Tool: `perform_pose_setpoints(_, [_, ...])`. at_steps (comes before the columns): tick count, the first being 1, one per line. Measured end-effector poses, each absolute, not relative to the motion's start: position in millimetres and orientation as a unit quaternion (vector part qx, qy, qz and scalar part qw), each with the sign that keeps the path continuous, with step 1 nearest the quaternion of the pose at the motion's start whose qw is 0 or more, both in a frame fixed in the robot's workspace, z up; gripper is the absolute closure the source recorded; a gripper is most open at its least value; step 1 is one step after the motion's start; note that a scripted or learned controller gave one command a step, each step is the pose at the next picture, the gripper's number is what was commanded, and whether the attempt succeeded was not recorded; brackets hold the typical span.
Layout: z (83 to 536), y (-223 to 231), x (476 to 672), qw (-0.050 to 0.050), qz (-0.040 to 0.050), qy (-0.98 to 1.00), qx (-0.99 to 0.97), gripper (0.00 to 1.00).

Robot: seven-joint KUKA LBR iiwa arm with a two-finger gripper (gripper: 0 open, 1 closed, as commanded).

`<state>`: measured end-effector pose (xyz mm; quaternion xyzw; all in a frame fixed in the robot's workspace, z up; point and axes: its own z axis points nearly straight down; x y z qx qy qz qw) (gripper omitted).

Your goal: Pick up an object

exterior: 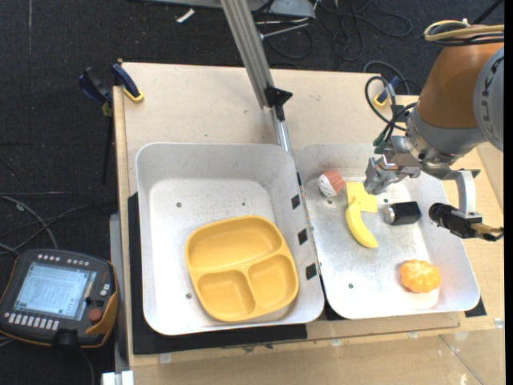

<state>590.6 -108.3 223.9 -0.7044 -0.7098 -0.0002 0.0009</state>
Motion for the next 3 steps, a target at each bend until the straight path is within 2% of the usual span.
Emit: perform_pose_setpoints(3, [214.3, 56.4, 615.3, 0.000, -0.0008, -0.710, -0.704, 1.00])
